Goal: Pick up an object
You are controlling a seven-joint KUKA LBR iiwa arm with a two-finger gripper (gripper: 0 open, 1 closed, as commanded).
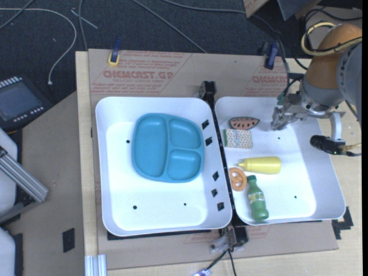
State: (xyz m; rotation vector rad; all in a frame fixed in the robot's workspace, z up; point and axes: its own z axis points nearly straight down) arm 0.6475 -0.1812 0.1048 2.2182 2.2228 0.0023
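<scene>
Hovering at the right bin's upper edge, the pincer grips nothing; whether it is apart or together, I cannot tell. Watermelon slice, bottle, mustard lie lower left of it.

blue divided plate in the white left bin. white right bin: yellow bottle, green bottle with a red-and-white label, orange pretzel, red watermelon slice with dark seeds, speckled multicolour square. grey arm, orange band.
</scene>
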